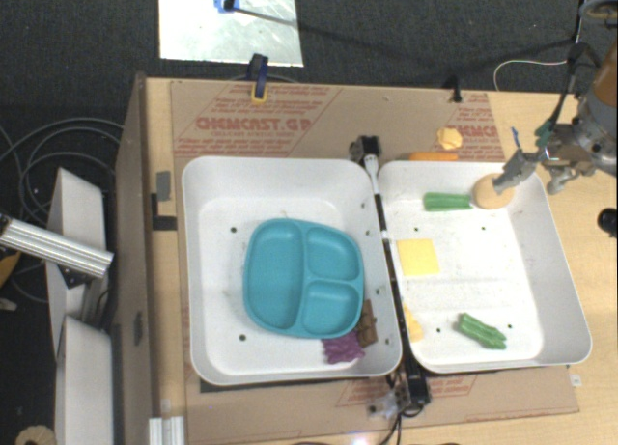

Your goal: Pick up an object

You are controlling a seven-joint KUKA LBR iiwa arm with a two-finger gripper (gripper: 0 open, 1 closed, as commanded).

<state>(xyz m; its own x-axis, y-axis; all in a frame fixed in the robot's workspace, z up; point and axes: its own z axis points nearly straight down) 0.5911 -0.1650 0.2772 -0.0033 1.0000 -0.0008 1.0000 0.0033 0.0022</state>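
Observation:
My gripper [536,175] hangs over the far right corner of the right bin [541,269], open with nothing between its fingers. Its left finger [511,172] ends just above a tan round piece [491,194] lying by the bin's far wall. A green pod [447,202] lies left of that piece. Further forward in the same bin are a flat yellow square [418,258], a second green pod [481,330] near the front, and a small yellow bit [413,325] by the left wall.
The left bin [217,240] holds a blue divided plate [304,279], with a purple piece [340,348] and a brown piece [368,325] at its front right. An orange item [433,155] and a yellow item [449,138] lie on the cardboard behind the right bin.

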